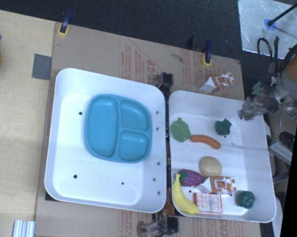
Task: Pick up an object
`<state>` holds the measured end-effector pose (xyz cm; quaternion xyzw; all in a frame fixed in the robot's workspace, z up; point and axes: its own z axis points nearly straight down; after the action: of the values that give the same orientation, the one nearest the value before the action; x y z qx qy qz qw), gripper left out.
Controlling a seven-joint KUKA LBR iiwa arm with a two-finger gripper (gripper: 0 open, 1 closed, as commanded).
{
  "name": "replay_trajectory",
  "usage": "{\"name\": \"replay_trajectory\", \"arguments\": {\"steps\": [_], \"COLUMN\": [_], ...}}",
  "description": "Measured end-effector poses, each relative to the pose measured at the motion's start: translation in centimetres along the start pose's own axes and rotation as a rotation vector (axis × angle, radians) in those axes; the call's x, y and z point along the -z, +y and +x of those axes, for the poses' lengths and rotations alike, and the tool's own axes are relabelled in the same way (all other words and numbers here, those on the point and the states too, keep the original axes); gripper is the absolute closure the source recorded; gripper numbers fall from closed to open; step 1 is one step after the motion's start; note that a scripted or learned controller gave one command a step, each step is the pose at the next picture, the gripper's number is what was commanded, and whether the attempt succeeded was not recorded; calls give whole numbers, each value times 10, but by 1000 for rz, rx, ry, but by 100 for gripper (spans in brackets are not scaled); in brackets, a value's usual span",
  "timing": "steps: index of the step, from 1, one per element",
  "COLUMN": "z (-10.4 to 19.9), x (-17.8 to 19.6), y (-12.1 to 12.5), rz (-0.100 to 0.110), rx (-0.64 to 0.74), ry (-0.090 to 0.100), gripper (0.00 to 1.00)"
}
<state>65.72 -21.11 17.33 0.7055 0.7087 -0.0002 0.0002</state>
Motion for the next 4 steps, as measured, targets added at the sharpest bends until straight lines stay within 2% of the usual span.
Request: {"name": "replay_trajectory", "arguments": {"steps": [1, 2, 3, 4], "z": [1, -1, -1, 0], "x": [-82, -81, -11, -82], "y": [-44, -1, -49, -133], "rz": [5, 2, 2, 4], "rx": [1, -1, -2, 0], "ry": [1, 1, 1, 0], "gripper": [0, 0, 0, 0]}}
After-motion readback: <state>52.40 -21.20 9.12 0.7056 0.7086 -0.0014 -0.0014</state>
